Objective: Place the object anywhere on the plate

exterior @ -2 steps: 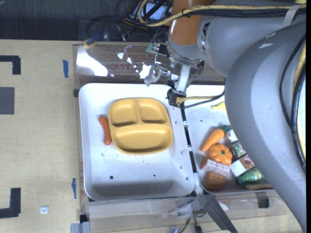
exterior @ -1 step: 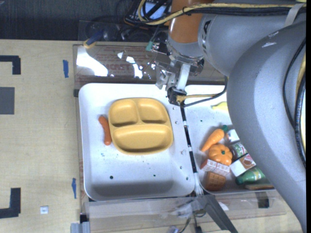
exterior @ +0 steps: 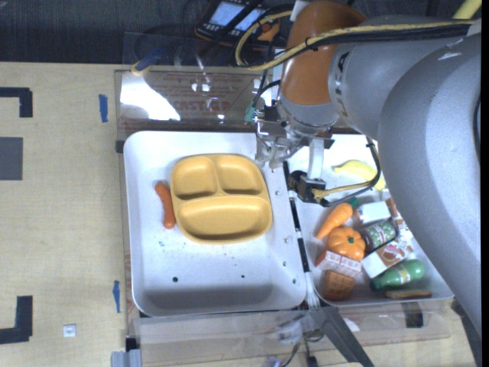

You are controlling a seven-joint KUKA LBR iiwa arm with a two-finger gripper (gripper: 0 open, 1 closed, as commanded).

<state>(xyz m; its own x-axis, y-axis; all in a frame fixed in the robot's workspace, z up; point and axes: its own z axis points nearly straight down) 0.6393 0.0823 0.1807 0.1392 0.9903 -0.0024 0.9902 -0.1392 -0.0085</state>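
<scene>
A yellow divided plate [exterior: 221, 197] lies in the upper middle of the left bin [exterior: 214, 277]. An orange-red toy sausage [exterior: 166, 205] lies on the bin floor just off the plate's left edge. My gripper [exterior: 273, 157] hangs over the left bin's far right corner, beside the plate's upper right corner and close to the wall between the bins. I see nothing between its fingers from this angle. The grey arm with its orange band covers the top right of the view.
The right bin [exterior: 382, 303] holds several toy foods: a carrot [exterior: 334, 220], an orange fruit [exterior: 346, 243], a yellow banana [exterior: 357, 170], a small can [exterior: 380, 234], a green item [exterior: 397, 275] and a waffle cone [exterior: 338, 283]. Bare white floor lies in front of the plate.
</scene>
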